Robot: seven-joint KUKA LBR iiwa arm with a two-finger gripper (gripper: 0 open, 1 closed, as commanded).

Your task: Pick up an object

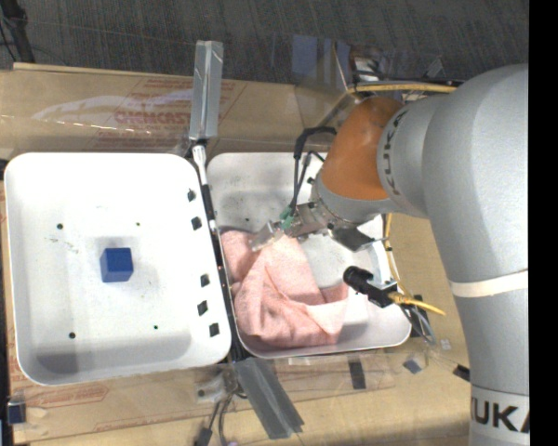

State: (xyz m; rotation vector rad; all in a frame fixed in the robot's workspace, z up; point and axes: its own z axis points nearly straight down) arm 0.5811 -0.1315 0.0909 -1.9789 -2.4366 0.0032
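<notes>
The grey arm (456,184) reaches in from the right, its orange band above the wrist hanging over the right bin (251,170). The desk (93,110) carries this bin and the left bin (37,193) side by side. In the right bin a crumpled pink cloth (274,291) covers most of the floor, heaped toward the near wall. In the left bin, well apart from the arm, sits a small blue cube (117,264) on the bare white floor.

The tool (296,221) is low over the upper edge of the pink cloth, touching or just above it; I cannot tell how far it is open, nor whether it has hold of any fabric, since the wrist hides that part.

The step in hand looks like the descent onto the cloth for a grasp. The next move likely calls for closing on a raised fold and lifting straight up, with enough fabric pinched that it does not slip out.
</notes>
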